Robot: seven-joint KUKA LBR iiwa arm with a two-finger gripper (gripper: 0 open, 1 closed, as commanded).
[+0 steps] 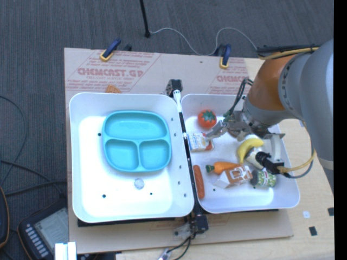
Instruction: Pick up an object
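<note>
Reaching into the right bin (282,199), the gripper (218,130) hangs low between tomato (206,118) and small packet (199,142), presumably lining up a pick; fingers appear spread, nothing between them, though the view is poor.

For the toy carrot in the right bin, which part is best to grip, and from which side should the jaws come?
Probably the orange body of the toy carrot, near its middle, coming from straight above. It lies flat and points left-right, so the jaws should close across its narrow width. Its right end touches a brown packet, and the banana is close above it, so the left half offers more free room.
</note>
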